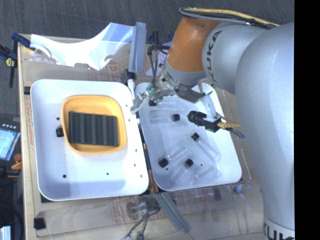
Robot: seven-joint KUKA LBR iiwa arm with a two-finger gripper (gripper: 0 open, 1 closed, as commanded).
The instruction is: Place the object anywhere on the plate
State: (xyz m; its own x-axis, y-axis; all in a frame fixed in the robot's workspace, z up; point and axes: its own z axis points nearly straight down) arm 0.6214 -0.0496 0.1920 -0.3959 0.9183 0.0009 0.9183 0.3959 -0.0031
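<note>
We see a wooden table (75,214) bearing two white bins. The left bin (50,179) sits just beside the right bin (230,171).

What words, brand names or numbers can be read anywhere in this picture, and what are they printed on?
"KUKA": on the grey arm, running vertically beside the orange band; part of it is cut off.
"KU": on the arm's base at the bottom right, cut off by the edge.
Small screen at the left edge: lit, but too small to read.
Reddish print on the bench board: too blurred to read.
</note>
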